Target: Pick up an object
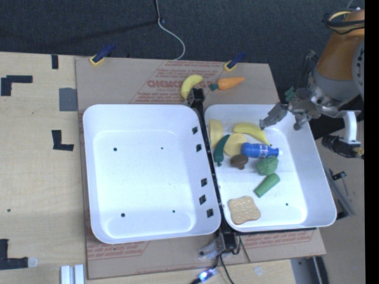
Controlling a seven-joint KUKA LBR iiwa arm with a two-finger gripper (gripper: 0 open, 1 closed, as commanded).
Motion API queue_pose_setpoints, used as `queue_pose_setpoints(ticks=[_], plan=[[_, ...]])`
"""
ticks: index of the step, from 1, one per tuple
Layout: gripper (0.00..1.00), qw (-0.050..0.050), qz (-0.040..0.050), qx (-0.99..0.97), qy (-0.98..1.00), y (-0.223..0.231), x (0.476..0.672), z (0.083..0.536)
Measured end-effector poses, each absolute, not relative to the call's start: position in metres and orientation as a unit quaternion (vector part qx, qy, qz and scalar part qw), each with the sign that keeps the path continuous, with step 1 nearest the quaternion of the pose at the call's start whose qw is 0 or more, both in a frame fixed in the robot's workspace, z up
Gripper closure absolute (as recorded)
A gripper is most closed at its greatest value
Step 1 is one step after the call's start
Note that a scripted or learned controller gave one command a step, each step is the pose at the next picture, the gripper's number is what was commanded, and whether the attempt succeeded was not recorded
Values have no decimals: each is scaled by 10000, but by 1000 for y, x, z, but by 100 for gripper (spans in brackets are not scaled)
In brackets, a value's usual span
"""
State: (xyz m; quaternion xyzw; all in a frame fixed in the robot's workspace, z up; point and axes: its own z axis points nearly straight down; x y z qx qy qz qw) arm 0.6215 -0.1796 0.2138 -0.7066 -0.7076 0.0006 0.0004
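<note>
Single fixed cam, mounted above the bench (35,158), looked down at a slant. Both white bins sat near frame centre: left bin (142,170) and right bin (296,176), side by side, whole rims visible. The far bench edge met a dark backdrop (177,10) along the top of the frame. The arm (340,58) entered from the view's right, upper corner. Moderate standoff: bins filled approx. the middle of the frame, w/ bench margin left and below.

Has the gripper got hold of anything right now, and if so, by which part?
Nothing is held. The gripper hangs over the right bin's upper right corner with nothing between its fingers, apart from the blue bottle and the bananas.
</note>
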Motion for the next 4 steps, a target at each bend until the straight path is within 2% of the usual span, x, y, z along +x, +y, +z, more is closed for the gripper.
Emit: queue_pose_setpoints(ticks=[1,2,3,4], plan=[[0,-50,-38,-7059,-7083,-123,669,103],[0,32,26,-7081,-7061,-135,570,83],[0,-3,1,-7068,-7074,-154,570,85],[100,-1,5,-7063,-7079,-154,570,95]])
